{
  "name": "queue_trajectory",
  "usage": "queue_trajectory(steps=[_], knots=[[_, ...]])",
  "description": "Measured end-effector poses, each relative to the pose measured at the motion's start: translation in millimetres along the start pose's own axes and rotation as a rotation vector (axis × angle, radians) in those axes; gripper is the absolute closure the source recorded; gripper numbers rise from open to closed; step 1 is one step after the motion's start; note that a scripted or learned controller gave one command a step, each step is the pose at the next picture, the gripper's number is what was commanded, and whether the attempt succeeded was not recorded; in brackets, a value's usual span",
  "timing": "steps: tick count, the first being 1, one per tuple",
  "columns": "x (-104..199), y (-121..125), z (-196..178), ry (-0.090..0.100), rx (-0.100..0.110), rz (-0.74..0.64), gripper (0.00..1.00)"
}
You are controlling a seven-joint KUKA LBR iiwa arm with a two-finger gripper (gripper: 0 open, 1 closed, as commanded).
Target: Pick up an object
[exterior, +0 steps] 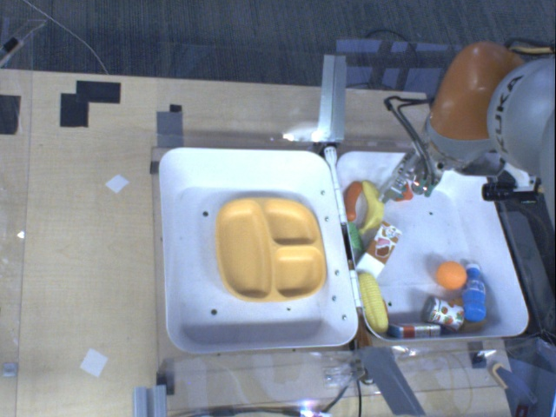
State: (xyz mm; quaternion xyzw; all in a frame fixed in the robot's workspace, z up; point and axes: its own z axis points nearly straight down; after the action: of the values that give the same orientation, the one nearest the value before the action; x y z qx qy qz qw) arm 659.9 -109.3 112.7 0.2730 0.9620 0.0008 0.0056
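Observation:
My gripper (407, 184) hangs over the upper left part of the right bin (495, 233), just right of a yellow banana (372, 205) and a red-orange item (353, 200) lying against the bin's left wall. Below them lies a small printed carton (385, 241). A corn cob (372, 301) rests along the lower left wall. An orange ball (451, 275), a blue bottle (474, 292), a printed can (443, 313) and a dark marker (415, 329) cluster at the lower right. The gripper's tip looks small and blurred.
The left bin (187, 233) holds a yellow divided tray (269, 248) at its middle. A metal post (332, 102) stands behind the divider between the bins. The arm's orange band (469, 89) looms over the right bin's back edge.

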Motion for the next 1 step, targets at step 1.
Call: queue_trajectory(steps=[1], knots=[[-0.1, 0.6, -0.6, -0.001, -0.001, -0.001, 0.00]])
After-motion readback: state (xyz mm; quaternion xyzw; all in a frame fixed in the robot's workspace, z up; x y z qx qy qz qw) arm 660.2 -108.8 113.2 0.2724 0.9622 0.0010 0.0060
